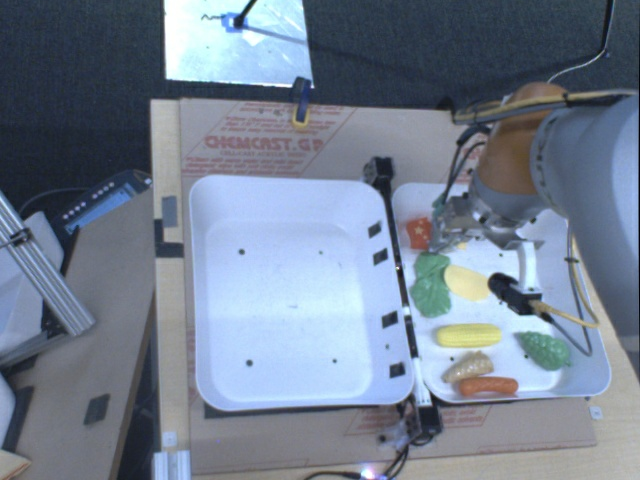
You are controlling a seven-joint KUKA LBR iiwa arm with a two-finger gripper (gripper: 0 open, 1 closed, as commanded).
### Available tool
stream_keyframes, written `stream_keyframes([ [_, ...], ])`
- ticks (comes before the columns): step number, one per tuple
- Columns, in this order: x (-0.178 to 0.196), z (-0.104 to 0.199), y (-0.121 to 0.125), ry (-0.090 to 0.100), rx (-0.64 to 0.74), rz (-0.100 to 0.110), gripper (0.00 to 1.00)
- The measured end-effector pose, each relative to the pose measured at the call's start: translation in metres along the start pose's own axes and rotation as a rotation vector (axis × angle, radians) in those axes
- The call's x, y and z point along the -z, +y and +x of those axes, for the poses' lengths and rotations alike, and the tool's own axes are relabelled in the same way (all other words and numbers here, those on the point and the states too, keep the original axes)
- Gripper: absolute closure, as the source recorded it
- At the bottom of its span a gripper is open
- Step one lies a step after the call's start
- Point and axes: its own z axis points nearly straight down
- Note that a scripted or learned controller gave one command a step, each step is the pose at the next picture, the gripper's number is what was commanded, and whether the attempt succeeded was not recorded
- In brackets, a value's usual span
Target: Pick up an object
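Two shallow white bins sit side by side on a brown cardboard sheet [260, 138] in the middle of the frame. The left bin [290, 298] is the larger area in view, a wide white floor with rounded walls. Its right wall meets the right bin [510, 363] along a seam with black clips.

My grey arm [590, 158] comes in from the right edge of the frame, and my pincer [447, 226] hangs over the upper left part of the right bin. I cannot tell how far open it is or whether it has hold of anything.

The objects to pick from all lie in the right bin:
- A red piece [418, 232] sits just left of my pincer, close to the seam wall.
- Below it, a green leaf [432, 286] touches a yellow oval [464, 283] on its right.
- Lower down, a corn cob [468, 336] lies crosswise.
- A tan piece [466, 367] is just below the corn cob.
- An orange carrot [488, 387] lies near the bin's bottom rim.
- A bumpy green piece [545, 349] sits toward the lower right, apart from the others.

A patch of white floor shows between the corn cob and the bumpy green piece. The red piece, the leaf and the tan piece lie close to the seam side.
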Motion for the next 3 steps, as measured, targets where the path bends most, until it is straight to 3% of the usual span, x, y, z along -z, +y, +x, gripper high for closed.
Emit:
stream_keyframes([
  [2, -0.011, 0.000, -0.123, 0.001, -0.007, 0.008, 1.00],
  [3, 0.034, -0.037, -0.047, -0.005, -0.002, -0.007, 1.00],
])
